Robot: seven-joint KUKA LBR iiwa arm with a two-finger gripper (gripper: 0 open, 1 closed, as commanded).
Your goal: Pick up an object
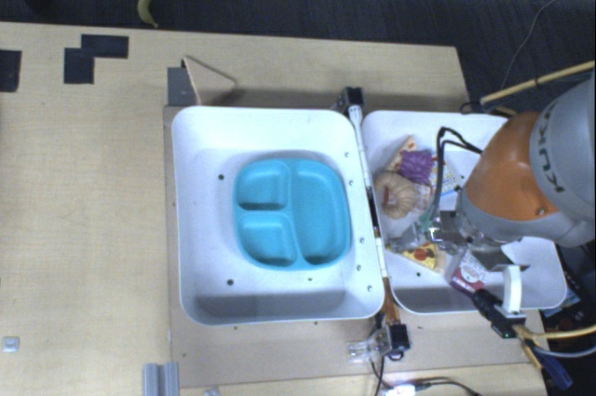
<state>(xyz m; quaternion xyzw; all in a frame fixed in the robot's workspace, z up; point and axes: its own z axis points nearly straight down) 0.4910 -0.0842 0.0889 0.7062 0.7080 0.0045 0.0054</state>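
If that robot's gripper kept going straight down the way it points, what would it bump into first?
Probably the small pile of objects in the right bin, just under the gripper. Depth is hard to judge from above.

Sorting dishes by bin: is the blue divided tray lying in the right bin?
No. The blue divided tray lies in the left bin; the right bin holds small mixed items.

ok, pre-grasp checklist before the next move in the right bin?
1. Arm over right bin: ok.
2. Gripper above the pile: ok, near the bin's front-left.
3. Finger state: cannot tell, hidden among clutter.
4. Object held: cannot tell.
5. Targets present: ok, purple item and tan rounded item lie against the divider side.
6. Left bin holds the blue divided tray, away from the arm: ok.
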